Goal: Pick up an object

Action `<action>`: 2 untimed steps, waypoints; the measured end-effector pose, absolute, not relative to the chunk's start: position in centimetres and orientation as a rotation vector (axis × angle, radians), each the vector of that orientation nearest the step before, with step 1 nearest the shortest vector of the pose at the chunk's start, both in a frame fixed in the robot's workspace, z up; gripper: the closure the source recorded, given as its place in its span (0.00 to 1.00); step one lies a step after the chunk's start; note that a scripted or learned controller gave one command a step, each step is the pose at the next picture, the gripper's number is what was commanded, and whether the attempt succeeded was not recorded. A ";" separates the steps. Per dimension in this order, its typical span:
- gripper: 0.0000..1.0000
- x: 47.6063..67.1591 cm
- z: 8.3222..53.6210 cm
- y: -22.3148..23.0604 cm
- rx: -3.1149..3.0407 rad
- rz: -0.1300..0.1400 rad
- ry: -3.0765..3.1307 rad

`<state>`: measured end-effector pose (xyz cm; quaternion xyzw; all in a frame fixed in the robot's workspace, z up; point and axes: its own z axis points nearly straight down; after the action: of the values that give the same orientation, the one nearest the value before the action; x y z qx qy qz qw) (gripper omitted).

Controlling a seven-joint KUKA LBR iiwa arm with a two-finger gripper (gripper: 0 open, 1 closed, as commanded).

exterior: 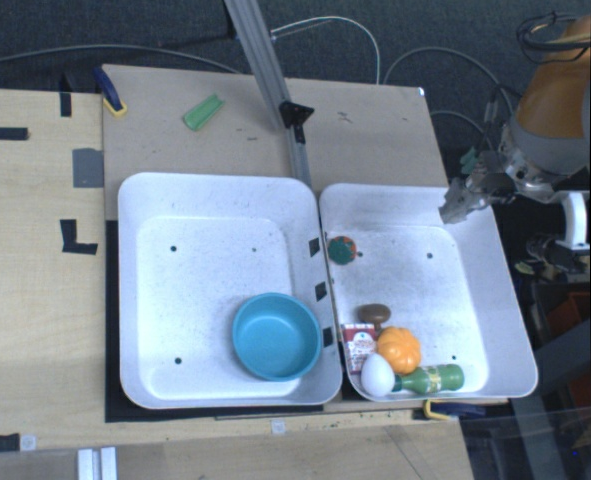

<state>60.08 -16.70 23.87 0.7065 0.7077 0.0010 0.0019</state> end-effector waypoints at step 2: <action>1.00 59.8 24.7 -5.9 2.215 0.001 2.231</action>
<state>59.82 -5.87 24.70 0.7047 0.7095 0.0003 -0.0010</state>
